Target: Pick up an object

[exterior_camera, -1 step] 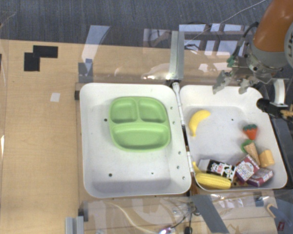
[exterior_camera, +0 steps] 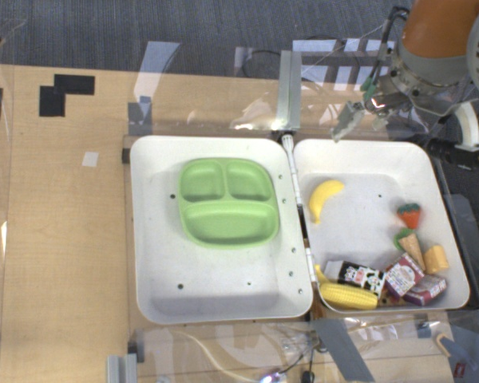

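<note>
The right bin (exterior_camera: 367, 162) holds a yellow banana (exterior_camera: 326, 198) near its left wall and a red and green strawberry (exterior_camera: 409, 214) by the right wall. A pile in the near right corner has a corn cob (exterior_camera: 349, 296), a black carton (exterior_camera: 359, 275), a red-white packet (exterior_camera: 402, 278), a purple box (exterior_camera: 427, 291), a cone (exterior_camera: 413, 247) and a small orange piece (exterior_camera: 436, 258). My gripper (exterior_camera: 363, 118) hangs over the far rim of this bin, open with nothing between its fingers. It is well above and behind the banana.
A green divided plate (exterior_camera: 227, 202) lies in the left bin (exterior_camera: 156, 278). A metal divider (exterior_camera: 297, 206) separates the two bins. The orange-banded arm (exterior_camera: 443, 14) enters from the upper right. Cables run behind the bins.
</note>
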Motion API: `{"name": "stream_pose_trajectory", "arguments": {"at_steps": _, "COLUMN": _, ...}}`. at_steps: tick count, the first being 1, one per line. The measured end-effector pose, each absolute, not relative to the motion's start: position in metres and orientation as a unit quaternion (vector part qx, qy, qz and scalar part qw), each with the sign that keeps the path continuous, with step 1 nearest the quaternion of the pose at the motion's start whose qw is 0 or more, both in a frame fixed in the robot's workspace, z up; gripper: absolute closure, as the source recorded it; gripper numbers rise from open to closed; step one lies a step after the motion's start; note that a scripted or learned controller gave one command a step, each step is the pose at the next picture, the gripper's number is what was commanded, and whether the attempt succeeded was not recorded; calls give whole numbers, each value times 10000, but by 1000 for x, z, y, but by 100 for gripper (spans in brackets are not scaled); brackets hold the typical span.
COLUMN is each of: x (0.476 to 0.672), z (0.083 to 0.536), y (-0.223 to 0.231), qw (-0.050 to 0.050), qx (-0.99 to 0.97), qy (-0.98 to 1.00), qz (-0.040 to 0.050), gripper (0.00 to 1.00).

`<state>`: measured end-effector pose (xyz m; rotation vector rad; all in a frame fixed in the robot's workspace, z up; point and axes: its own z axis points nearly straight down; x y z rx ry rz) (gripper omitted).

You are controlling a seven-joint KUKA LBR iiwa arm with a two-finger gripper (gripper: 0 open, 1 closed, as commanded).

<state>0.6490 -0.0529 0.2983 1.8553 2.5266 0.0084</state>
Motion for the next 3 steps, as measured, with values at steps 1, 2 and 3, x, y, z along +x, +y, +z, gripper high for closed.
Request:
{"name": "stream_pose_trajectory", "arguments": {"at_steps": 1, "x": 662, "z": 261, "y": -39, "qw": 27, "qx": 5580, "qy": 8299, "qz": 21, "gripper": 0}}
{"name": "stream_pose_trajectory", "arguments": {"at_steps": 2, "x": 605, "z": 186, "y": -69, "qw": 24, "qx": 5196, "qy": 8544, "qz": 16, "gripper": 0}}
{"name": "stream_pose_trajectory", "arguments": {"at_steps": 3, "x": 642, "z": 113, "y": -102, "qw": 179, "qx": 4766, "qy": 8789, "qz": 76, "gripper": 0}}
